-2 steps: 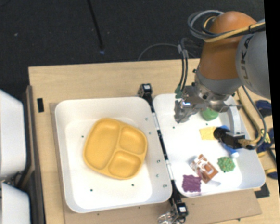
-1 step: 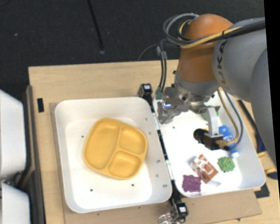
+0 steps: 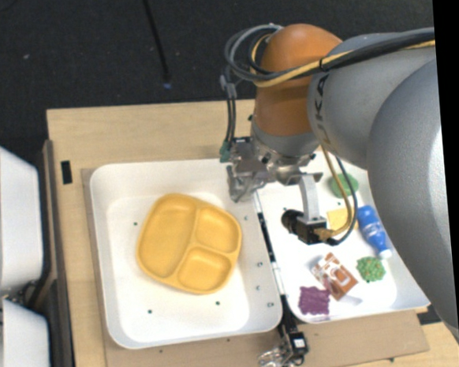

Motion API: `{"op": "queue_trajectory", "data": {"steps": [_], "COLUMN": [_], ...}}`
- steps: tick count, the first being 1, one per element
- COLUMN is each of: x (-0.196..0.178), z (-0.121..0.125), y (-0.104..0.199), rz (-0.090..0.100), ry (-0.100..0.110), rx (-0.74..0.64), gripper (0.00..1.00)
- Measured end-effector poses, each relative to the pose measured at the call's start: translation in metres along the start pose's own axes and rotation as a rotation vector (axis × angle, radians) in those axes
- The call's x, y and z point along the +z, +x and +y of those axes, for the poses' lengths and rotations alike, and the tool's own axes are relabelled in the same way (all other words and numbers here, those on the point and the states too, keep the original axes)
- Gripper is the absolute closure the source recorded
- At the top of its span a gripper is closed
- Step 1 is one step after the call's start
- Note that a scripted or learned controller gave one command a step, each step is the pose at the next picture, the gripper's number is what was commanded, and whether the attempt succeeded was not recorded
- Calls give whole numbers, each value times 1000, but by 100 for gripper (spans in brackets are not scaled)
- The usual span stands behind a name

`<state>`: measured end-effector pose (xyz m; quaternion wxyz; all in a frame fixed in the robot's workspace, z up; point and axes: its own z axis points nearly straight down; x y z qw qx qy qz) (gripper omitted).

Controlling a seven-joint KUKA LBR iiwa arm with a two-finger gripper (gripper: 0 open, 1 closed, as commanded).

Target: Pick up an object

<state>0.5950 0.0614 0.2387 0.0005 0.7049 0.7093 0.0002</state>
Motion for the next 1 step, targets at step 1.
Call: {"op": "queue_trajectory", "data": {"steps": [1], "x": [-1], "z": [0], "y": [-2], "rz": [0], "ry": [0], "rx": [4], "gripper": [0]}}
